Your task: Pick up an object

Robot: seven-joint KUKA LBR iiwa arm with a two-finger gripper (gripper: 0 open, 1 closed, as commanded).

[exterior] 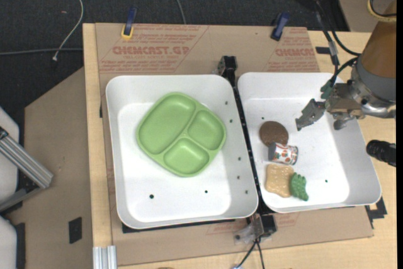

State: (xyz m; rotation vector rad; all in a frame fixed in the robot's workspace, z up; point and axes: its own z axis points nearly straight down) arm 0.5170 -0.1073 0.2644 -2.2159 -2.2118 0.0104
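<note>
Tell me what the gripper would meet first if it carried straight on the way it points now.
The gripper points left and slightly down over the right white bin. The round brown disc looks like the first thing in that line, though from this slanted view it could reach the bin floor short of it.

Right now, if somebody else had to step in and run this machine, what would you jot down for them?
Gripper: over the right bin, above and right of the items, nothing between its fingers; open or shut is unclear.
Right bin items, in a cluster near its left side: brown disc, small can just below it, tan cracker below that, green toy beside the cracker.
Left bin: green divided plate.
Done: nothing picked up yet.
Left: lower onto one item, grip it, lift it.
</note>
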